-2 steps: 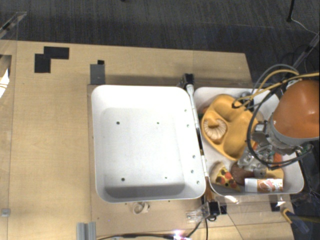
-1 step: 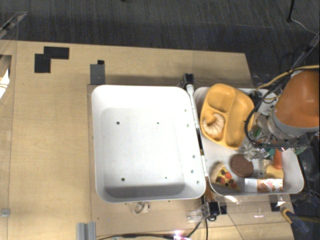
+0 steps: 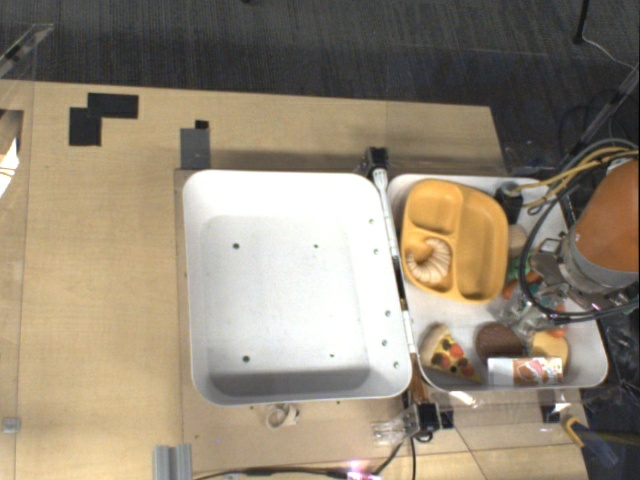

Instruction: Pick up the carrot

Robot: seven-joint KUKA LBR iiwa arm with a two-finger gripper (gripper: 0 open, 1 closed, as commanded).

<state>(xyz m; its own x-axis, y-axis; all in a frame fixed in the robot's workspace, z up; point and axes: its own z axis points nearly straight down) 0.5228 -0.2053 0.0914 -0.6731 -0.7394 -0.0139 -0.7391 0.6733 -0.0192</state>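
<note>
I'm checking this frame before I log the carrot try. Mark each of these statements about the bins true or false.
1. The yellow divided tray lies in the right bin. True.
2. The left bin holds the pizza slice. False: the pizza slice lies in the right bin, near its front left corner.
3. A mushroom-like toy rests in one of the tray's compartments. True.
4. The arm reaches over the left bin. False: it stands over the right side of the right bin.
5. A brown round item lies between the pizza slice and the right wall. True.
</note>
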